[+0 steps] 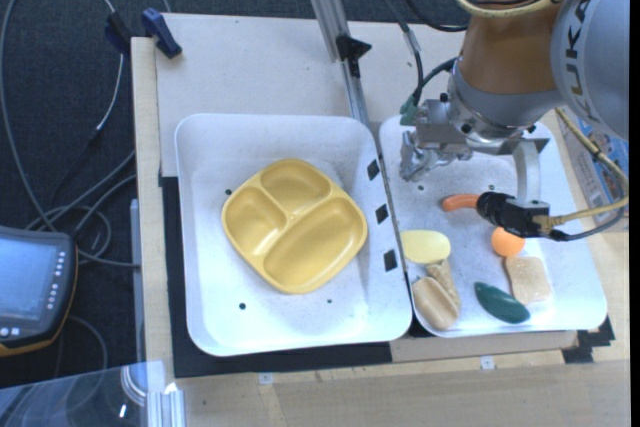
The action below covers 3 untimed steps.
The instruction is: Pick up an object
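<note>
Gripper (418,165) state unclear, can't tell, hanging over right bin (585,285); nearest pick is orange carrot (461,202), just right-below it, long axis roughly left-right

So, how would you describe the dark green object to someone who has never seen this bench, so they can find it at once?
Look at the right white bin, the one under the grey and orange arm. Along its near edge lie several small items; the dark green object sits there, just to the left of the tan block and below the orange ball. It is the only green, leaf-shaped piece among pale and orange neighbours.
</note>
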Each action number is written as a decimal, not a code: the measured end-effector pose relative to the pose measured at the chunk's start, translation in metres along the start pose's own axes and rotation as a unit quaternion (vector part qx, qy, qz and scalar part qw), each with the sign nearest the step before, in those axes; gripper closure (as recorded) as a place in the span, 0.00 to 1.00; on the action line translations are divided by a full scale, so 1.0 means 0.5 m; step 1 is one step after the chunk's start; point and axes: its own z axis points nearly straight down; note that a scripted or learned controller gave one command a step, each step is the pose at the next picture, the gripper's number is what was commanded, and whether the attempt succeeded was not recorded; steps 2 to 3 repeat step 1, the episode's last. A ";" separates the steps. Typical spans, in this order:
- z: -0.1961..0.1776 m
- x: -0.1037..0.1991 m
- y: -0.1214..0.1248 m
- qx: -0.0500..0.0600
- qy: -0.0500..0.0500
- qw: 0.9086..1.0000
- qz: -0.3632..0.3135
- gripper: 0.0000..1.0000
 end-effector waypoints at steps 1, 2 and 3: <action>0.038 0.115 0.008 0.001 0.000 1.000 0.000 1.00; 0.038 0.115 0.008 0.001 0.000 1.000 0.000 1.00; 0.038 0.115 0.008 0.001 0.000 1.000 0.000 1.00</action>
